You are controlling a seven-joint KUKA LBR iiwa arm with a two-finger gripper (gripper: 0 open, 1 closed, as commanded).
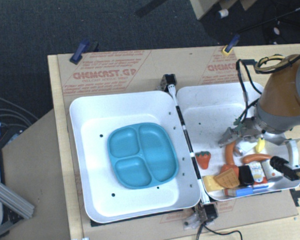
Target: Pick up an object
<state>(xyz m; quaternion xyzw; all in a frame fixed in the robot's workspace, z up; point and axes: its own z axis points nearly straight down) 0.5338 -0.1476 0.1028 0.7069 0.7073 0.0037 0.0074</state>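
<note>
The right bin holds a pile of small toys along its near side. Among them are a red strawberry, an orange carrot-like piece, a hot dog, a tan cracker, a yellow cheese wedge, a black block and a blue marker. My gripper hangs low over the bin's right half, just above the orange piece and a small yellow item. The arm's orange band and grey wrist cover the bin's right wall.
The left bin holds a blue divided plate at its middle. A black hinge strip runs between the bins. Black cables loop beside the arm. Blue clamps hold the cardboard base at the back.
</note>
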